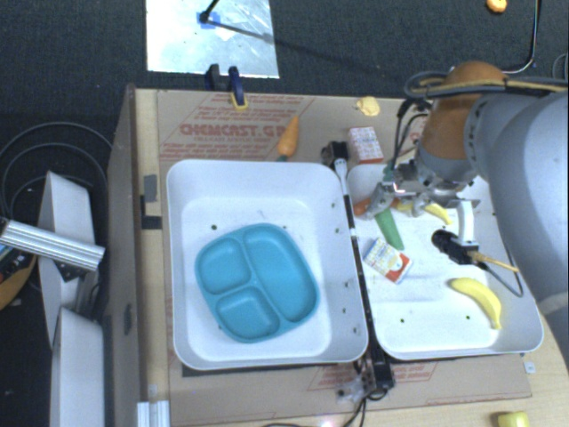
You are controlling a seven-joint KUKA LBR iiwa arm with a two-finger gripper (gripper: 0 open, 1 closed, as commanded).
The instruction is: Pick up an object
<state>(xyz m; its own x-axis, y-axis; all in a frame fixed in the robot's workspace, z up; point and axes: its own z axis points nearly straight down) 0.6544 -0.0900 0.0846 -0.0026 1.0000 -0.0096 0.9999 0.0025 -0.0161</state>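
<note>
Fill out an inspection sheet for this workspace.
Surface: left bin and right bin side by side on cardboard.
Job's things: banana, green stick and packet in the right bin.
Clutter: blue plate in the left bin; carrot and small box on the cardboard behind the bins.
Gripper: gripper over the right bin's back left, by the green stick.
Cables: black loop on the floor, left.
Surroundings: foil sheet and orange ball on dark floor.
</note>
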